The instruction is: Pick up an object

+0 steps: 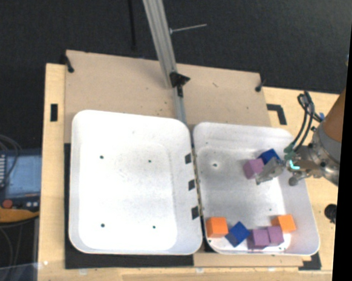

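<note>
You see the gripper at three o'clock in the right bin, fingers apart, touching the purple block beside a blue block.

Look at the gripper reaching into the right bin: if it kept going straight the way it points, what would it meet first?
Probably the purple block, lying just beyond the gripper toward the bin's middle. The blue block sits beside that line. Height is unclear from above.
</note>
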You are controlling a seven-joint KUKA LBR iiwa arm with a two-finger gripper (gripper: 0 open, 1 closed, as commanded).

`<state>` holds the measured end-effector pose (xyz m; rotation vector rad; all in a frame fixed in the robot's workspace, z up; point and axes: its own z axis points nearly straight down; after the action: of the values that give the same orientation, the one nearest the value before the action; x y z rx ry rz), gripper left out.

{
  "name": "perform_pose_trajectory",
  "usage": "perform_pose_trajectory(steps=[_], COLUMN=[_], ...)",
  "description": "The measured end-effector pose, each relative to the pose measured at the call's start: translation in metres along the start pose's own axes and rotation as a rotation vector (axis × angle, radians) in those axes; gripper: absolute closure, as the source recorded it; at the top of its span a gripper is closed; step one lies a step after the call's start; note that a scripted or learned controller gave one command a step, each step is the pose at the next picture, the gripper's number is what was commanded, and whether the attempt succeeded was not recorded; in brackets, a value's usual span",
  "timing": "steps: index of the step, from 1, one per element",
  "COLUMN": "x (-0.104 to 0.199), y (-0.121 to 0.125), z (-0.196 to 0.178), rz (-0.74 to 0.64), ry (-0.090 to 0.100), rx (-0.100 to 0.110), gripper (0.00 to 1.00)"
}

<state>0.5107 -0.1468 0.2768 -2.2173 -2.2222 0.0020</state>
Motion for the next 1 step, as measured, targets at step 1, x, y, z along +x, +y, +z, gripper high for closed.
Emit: perform_pose_trajectory(steps=[1], x=[0.0000], y=[0.0007], z=[-0.0018], rz=[0.002], ry=[-0.001], rx=[-0.004], gripper=[0.00])
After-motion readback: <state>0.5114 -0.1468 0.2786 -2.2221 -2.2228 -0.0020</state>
